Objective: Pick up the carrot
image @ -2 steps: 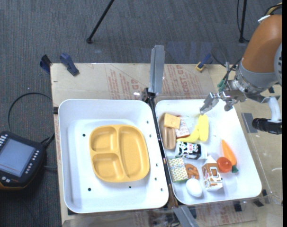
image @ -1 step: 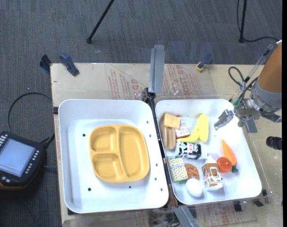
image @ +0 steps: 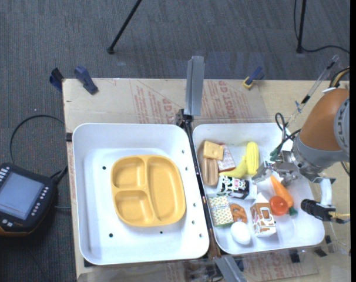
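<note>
The carrot (image: 282,191) is orange and lies at a slant in the right bin (image: 310,231), its lower end beside a red tomato (image: 278,205). My gripper (image: 276,170) hangs just over the carrot's upper end, at the end of the grey arm with the orange band (image: 323,127) that reaches in from the right. Its metal parts hide the carrot's top tip. Nothing is visibly lifted; the carrot rests on the bin floor.
Packed around the carrot in the right bin are a yellow corn cob (image: 252,156), a black-and-white carton (image: 233,185), a small box (image: 263,219), a white egg (image: 241,232), a cracker (image: 212,150) and a green packet (image: 221,210). The left bin (image: 90,228) holds a yellow divided plate (image: 147,190).
</note>
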You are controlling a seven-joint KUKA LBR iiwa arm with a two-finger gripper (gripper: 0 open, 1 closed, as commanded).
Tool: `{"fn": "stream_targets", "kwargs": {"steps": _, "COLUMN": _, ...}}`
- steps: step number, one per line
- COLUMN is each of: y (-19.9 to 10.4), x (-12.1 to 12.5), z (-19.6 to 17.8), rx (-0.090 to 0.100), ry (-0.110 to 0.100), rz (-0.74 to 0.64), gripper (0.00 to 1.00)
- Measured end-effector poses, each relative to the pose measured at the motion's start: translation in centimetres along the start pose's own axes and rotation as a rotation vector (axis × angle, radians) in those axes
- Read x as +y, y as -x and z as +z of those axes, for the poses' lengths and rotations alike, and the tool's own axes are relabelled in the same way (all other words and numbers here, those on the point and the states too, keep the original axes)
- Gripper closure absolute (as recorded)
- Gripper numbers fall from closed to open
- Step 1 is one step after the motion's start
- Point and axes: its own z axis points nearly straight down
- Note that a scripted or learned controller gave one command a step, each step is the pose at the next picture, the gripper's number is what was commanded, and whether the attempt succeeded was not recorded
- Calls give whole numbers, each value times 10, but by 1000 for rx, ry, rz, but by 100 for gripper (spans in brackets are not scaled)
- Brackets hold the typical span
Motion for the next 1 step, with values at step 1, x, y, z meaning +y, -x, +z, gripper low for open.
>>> {"fn": "stream_targets", "kwargs": {"steps": 1, "y": 1, "x": 0, "z": -9, "rx": -1, "ry": -1, "rz": 2, "gripper": 100}}
